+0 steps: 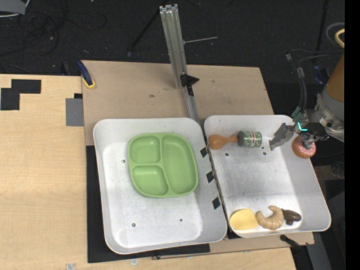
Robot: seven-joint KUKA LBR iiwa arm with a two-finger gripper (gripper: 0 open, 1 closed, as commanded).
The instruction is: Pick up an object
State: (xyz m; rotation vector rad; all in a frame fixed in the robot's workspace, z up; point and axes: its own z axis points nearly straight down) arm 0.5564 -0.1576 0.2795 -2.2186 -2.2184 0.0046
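gripper (288,133): seen at right bin's (253,176) far-right edge — fingers spread apart, nothing held btw them
can (249,138): lying just left of gripper, orange spoon-like toy (220,141) beside it
left bin (163,224): green divided plate (163,165) inside

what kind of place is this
Probably a robotics lab bench set up for grasping trials: two white bins side by side, a green divided plate in one, small toy-like items in the other, and the gripper reaching in.
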